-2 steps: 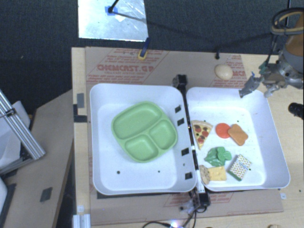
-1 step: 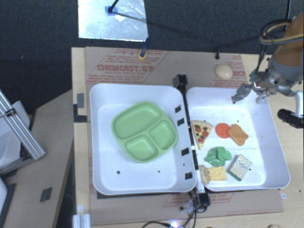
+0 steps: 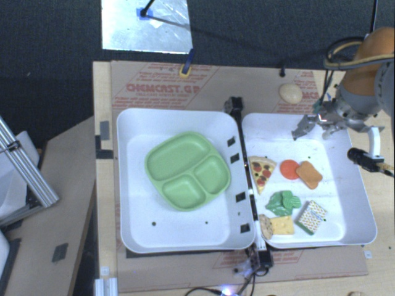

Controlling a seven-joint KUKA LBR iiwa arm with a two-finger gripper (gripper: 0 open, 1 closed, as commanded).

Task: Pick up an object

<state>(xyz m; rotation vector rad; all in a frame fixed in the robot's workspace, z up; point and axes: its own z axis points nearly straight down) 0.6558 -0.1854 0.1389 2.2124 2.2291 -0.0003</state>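
In the right bin (image 3: 345, 190) lie a pizza slice (image 3: 261, 172), a red round slice (image 3: 289, 169), an orange-brown bread piece (image 3: 309, 175), a green leafy toy (image 3: 283, 202), a yellow cheese wedge (image 3: 279, 226) and a patterned packet (image 3: 311, 217). My gripper (image 3: 315, 129) hangs over the bin's far part, above and behind the red slice and the bread piece. It is open with nothing between its fingers. The arm reaches in from the right with its orange band at the top right.
The left bin (image 3: 133, 165) holds a green divided plate (image 3: 188, 170). A beige egg-shaped object (image 3: 291, 93) rests on the bench behind the right bin. A black divider (image 3: 244, 165) runs between the bins. A cable and black part (image 3: 364, 158) hang near the bin's right wall.
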